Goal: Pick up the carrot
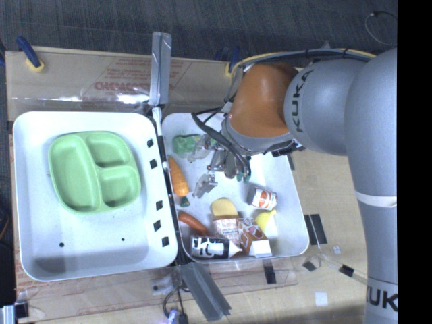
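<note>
Table: it is carrying two shallow white bins side by side, with cardboard showing behind them.
Left bin: a green divided tray is lying in its upper half.
Right bin: it is holding the carrot and a cluster of small items.
Carrot: orange, it is lying lengthwise along the right bin's left wall, apart from the hand.
Arm: grey with an orange band, it is reaching in from the right over the right bin's upper part.
Hand: it is hanging just right of the carrot, its fingers standing a narrow way apart with nothing between them.
Other items: a red sausage is lying below the carrot; a green object is sitting above it; a small can, a yellow piece and packets are lying nearer the front.
</note>
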{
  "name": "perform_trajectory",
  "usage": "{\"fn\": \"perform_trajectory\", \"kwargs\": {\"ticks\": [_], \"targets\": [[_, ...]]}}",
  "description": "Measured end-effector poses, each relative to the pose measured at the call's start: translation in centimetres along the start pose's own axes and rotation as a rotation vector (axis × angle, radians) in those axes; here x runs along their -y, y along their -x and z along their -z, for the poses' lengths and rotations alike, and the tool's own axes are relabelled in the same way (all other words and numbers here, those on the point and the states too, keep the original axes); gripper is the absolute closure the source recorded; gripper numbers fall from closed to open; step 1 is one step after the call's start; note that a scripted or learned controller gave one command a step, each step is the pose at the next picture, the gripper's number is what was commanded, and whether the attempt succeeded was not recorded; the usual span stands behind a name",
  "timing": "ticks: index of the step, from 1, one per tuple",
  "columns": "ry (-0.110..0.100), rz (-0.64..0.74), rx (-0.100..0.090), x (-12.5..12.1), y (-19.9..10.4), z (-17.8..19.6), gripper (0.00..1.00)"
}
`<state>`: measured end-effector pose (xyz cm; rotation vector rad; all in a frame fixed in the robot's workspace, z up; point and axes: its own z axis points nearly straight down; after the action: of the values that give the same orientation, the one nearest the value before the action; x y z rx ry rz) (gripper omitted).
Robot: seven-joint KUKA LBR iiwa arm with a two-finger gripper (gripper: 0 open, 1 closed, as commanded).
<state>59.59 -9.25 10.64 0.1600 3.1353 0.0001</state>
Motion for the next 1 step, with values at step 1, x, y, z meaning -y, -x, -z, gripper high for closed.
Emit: {"fn": "perform_trajectory", "kwargs": {"ticks": [1], "targets": [[0.0, 0.003, 0.002, -0.11, 0.1, 1.08, 1.0]]}}
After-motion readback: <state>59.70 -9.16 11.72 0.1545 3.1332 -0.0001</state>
